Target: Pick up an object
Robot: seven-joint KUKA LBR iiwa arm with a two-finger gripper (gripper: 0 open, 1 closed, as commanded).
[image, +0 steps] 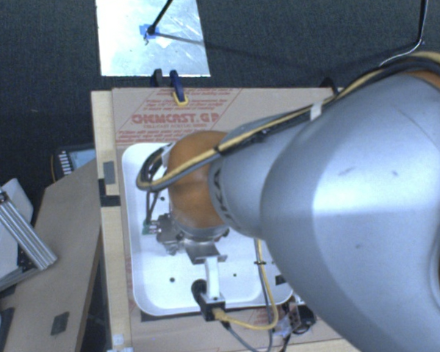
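My arm reaches in from the right, and its grey bulk (340, 224) covers the right bin. The orange band (195, 184) and the wrist hang over the left white bin (149, 289). My gripper (200, 248) points straight down into that bin, with the wrist hiding most of it from above. The bare bin floor around it shows two small dark dots (172, 278) and nothing I can name as an object. Whatever lies under the wrist and arm is hidden.
Under the bins lies a brown cardboard sheet with red print (176, 115), held by a blue clamp (177, 84) at the far edge. A wooden bench side (69, 238) and a slanted aluminium bar (17, 226) stand to the left. A shiny square sheet (150, 35) lies beyond.
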